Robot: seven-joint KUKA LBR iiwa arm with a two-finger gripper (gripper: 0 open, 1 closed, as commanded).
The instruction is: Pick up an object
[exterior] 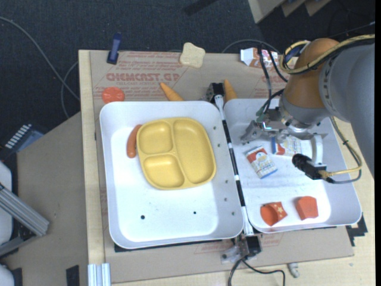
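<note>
The grey metal gripper (266, 128) hangs over the small red-and-white carton (261, 161); its grip perhaps empty, I cannot tell.

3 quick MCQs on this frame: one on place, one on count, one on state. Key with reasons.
1. Where does the yellow divided plate lie?
A. in the left bin
B. in the right bin
C. on the floor

2. How many compartments does the plate have?
A. two
B. three
C. five

3. How does the small red and white box stand relative to the hand?
A. clamped between the fingers
B. lying on the right bin's floor, nearer the camera than the hand
C. stacked on the plate

Key: 1 A, the plate rests on the left bin beside a sausage. 2 B, two up top, one at lower left. 3 B, the box lies flat in the right bin, apart from the hand.
</note>
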